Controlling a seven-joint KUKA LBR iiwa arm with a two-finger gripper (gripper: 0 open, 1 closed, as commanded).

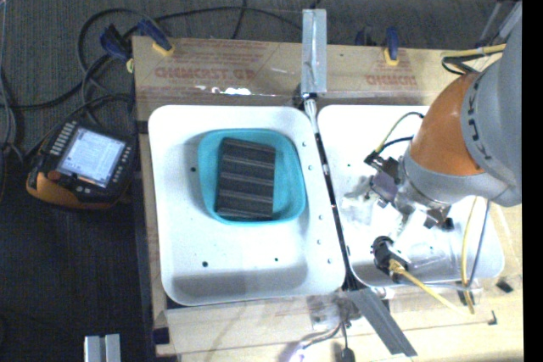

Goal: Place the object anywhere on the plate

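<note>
White plastic dominates the lower half of the frame, where two shallow bins sit side by side on the bench. In the left bin (178, 267), a dark, ribbed rectangular object (246, 176) lies flat on a turquoise plate (288, 182), well within its rim and left of frame centre. At right, the grey arm (501, 123) with its orange band (445, 136) hangs over the right bin (335, 140), its wrist pointed down into the tray. The gripper (399, 220) is lost in the clutter of cables and fittings beneath the wrist; whether it is spread or closed cannot be told. At mid-left, a handheld pendant (85, 161) rests on the dark floor. Farther back, a cardboard panel (221, 68) stands behind the bins.
</note>
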